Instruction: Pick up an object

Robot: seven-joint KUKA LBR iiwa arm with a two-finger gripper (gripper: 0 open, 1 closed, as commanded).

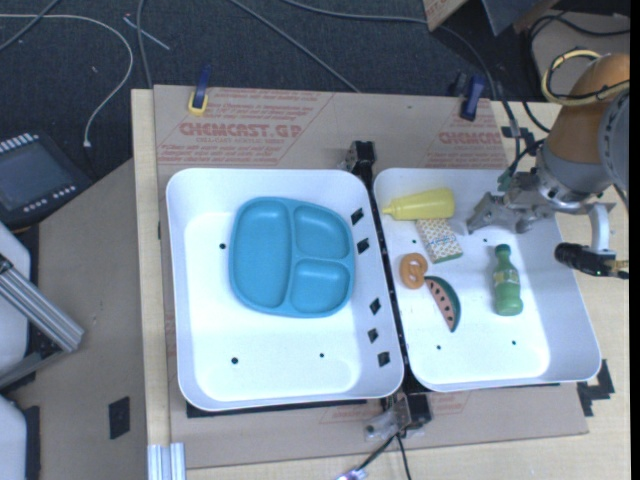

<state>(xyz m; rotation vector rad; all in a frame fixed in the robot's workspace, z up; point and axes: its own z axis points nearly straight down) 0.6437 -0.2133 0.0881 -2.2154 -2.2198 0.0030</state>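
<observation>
Gripper (487, 217) hangs over rt bin's (560, 358) far side w/ nothing between its fingers, apparently spread, near yellow bottle (420, 205), green bottle (506, 280) lying nearer front.

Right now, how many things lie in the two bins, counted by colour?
Blue: 1, plate
Yellow: 1, bottle
Green: 1, bottle
Orange: 1, ring
Red and green: 1, watermelon slice
White speckled: 1, block
Total: 6
</observation>
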